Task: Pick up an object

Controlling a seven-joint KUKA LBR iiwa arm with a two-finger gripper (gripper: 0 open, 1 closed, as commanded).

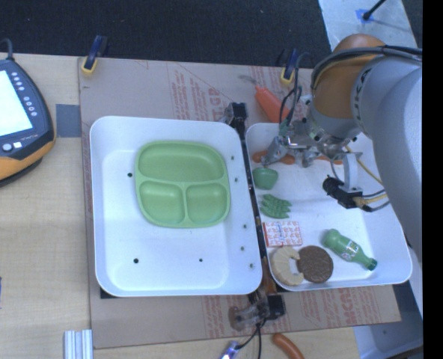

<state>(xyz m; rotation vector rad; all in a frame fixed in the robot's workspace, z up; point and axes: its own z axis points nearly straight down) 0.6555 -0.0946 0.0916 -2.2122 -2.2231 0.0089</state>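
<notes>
Your left bin (102,200) holds one thing, a green divided plate (182,183), lying flat in its upper half. Open white floor runs all around the plate, widest toward the bottom of the frame.

The right bin (390,271) carries everything you could pick. Down its left side lie a small green cup (265,177), a leafy green piece (275,205) and a red-and-white card (283,233). Along the lower edge a pale ring (283,266) touches a brown disc (316,263), and a green bottle (347,248) lies on its side just right of them. An orange piece (260,156) sits at the bin's upper left corner.

The claw (300,152) hangs over that bin's upper end, just right of the orange piece and above the green cup. You cannot tell whether it is released or clenched, and nothing shows in its grasp. The arm (386,118) covers the bin's upper right. The middle of the bin is open floor.

The two bins meet at their inner rims. Around them on the worktop (34,238), blue clamps (94,53) pin a cardboard sheet (169,88) at its top edge, an orange tool (267,102) lies just above the right bin, and a teach pendant (8,122) rests at the far left.
</notes>
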